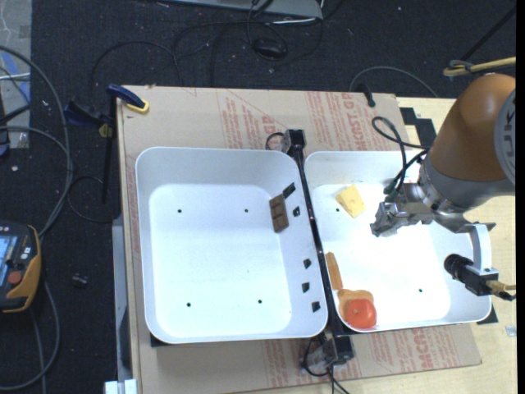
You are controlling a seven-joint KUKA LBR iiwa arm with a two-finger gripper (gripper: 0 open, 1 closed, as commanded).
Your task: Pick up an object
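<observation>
From where I stand, the arm leans in over the right bin with the gripper hanging just above its floor, a little to the right of the yellow block that lies in the far-left part of that bin. Nothing sits between the gripper's tips, and whether they are spread or pressed together I cannot tell from this slant. A red ball rests in the near-left corner, touching an orange stick that runs along the dividing wall; a small brown piece lies in the left bin against its right wall. The yellow block looks the closest candidate, so I would shift toward it, centre over its middle, line up across its narrow sides, and come down straight before closing, keeping clear of the wall.
</observation>
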